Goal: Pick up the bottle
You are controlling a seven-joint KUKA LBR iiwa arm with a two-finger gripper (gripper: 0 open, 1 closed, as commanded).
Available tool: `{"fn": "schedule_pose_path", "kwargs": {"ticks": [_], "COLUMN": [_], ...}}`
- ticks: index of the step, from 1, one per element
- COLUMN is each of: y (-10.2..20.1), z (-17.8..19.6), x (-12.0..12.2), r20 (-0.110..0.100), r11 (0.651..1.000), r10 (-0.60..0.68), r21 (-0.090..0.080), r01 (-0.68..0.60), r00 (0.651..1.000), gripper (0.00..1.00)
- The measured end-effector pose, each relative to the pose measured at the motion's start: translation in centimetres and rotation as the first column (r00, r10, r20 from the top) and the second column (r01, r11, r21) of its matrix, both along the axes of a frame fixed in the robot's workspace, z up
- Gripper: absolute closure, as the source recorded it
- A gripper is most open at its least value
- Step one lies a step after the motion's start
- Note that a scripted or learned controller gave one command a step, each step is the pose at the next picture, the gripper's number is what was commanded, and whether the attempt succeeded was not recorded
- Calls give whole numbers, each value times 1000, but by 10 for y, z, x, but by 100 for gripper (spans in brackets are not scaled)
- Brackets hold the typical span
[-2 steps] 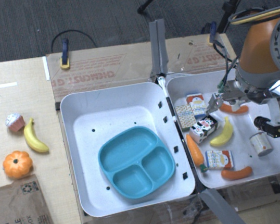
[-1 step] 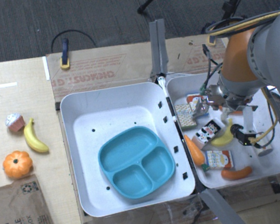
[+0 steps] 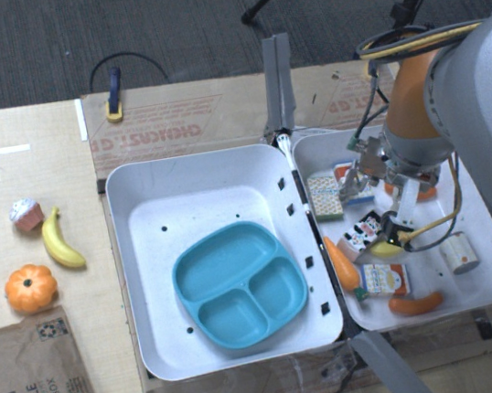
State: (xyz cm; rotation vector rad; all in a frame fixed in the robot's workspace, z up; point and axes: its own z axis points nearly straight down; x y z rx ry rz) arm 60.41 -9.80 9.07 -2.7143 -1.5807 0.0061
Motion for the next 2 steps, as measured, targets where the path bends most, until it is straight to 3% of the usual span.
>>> {"fn": "schedule_pose_path", "kwargs": {"ticks": [1, 2], "y": [2, 1], "z": [31, 5], "x": [-4, 19], "r20": [0, 5], "r11": [959, 981], "r10": [-284, -196], "r21": [-1, 0], "r01": [284, 196], "r00": [959, 981], "gripper": [0, 0]}}
